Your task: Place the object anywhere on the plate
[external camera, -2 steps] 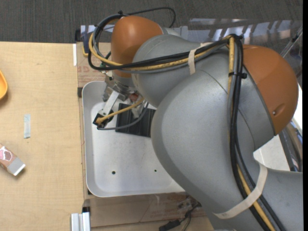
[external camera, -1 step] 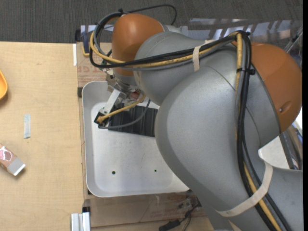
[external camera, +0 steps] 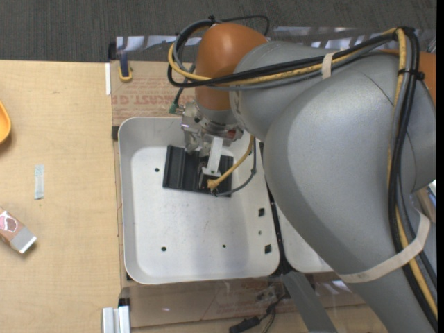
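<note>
- The arm (external camera: 333, 137), grey with an orange band, reaches in from the right and covers most of the right bin (external camera: 305, 252), so what lies under it is hidden.
- The left bin (external camera: 201, 248) is a shallow white tray; I see no plate in the parts left uncovered.
- The cardboard (external camera: 149, 97) behind the bins carries brown printed letters, upside down and partly cut off; I cannot read them.
- The gripper (external camera: 191, 168) hangs low over the upper part of the left bin, black parts close to the floor. Whether it is released or clenched I cannot tell.
- The object cannot be made out: nothing distinct shows at the gripper, so its place and its weight, stiffness and best hold stay unjudged.
- A small wrapped bar (external camera: 14, 232) and a pale strip (external camera: 39, 182) lie on the bench (external camera: 62, 130) at the left, their markings too small to read.
</note>
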You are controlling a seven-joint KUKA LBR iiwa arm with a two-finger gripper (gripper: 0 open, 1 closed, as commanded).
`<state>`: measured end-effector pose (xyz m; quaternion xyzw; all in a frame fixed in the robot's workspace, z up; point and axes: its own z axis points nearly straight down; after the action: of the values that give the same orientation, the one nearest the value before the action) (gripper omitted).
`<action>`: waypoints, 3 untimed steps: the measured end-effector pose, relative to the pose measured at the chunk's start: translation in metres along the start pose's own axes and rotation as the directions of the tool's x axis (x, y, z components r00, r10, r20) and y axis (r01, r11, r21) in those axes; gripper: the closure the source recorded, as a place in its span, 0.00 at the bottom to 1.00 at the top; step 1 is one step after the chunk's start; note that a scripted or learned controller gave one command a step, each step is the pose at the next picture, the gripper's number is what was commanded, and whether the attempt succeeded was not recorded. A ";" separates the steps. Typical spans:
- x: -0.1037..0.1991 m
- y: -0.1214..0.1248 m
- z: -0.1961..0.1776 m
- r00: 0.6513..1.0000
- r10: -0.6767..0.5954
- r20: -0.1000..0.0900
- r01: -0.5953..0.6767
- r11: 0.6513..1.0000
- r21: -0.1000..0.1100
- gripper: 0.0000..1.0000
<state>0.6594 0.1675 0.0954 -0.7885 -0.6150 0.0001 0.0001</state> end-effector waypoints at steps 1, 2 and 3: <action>0.030 -0.010 -0.091 0.961 -0.276 0.002 0.276 0.961 0.000 1.00; 0.011 -0.003 -0.078 0.683 -0.731 0.001 0.731 0.683 0.001 1.00; 0.034 -0.008 -0.105 0.204 -0.979 0.003 0.979 0.204 -0.002 1.00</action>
<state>0.6598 0.2027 0.2001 -0.2238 -0.9746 -0.0008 -0.0015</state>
